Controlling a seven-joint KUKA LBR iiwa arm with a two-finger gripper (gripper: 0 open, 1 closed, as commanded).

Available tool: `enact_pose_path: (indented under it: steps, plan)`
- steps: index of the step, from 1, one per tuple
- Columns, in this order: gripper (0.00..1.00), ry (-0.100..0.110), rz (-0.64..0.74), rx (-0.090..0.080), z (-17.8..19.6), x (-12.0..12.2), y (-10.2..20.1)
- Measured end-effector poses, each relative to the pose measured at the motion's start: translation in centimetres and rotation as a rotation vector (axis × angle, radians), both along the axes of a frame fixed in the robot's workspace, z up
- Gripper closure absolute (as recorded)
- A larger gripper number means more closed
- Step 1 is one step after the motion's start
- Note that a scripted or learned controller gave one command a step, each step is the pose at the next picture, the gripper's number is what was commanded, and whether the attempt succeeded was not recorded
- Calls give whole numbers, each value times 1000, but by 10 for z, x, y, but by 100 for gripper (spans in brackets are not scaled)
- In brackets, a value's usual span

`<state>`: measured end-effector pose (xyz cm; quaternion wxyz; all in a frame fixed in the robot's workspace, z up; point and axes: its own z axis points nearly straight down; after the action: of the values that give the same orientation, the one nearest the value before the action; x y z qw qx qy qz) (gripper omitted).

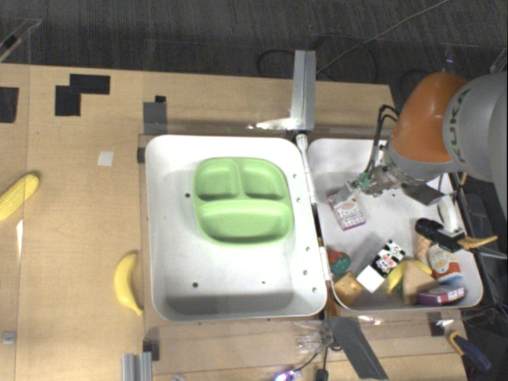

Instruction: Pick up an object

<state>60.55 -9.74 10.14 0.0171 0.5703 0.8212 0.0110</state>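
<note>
1. The grey arm with its orange band reaches into the right bin (468, 288) from the right; its gripper (367, 182) hangs low over the bin's upper middle. Whether it is spread or pressed together cannot be told.
2. Just below and left of the gripper lies a small pink-and-white packet (348, 212), close to the tool; contact is unclear.
3. Further below, along the bin's near edge, sit a black-and-white block (388, 255), a yellow piece (394, 279) and other small items.
4. Well left of the gripper, the left bin (167, 228) holds a green divided plate (241, 198).

Matt green plastic divided plate (241, 198) in a smooth white plastic bin (167, 236); bench (71, 236) of pale matt wood.
</note>
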Motion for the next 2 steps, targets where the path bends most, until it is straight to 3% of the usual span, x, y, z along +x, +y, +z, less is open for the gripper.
enact_pose_path:
  steps: [1, 2]
  plan:
    - [0, 25, 13, 1, -11, -33, 8]
    - [100, 20, 13, 3, 0, -31, 10]
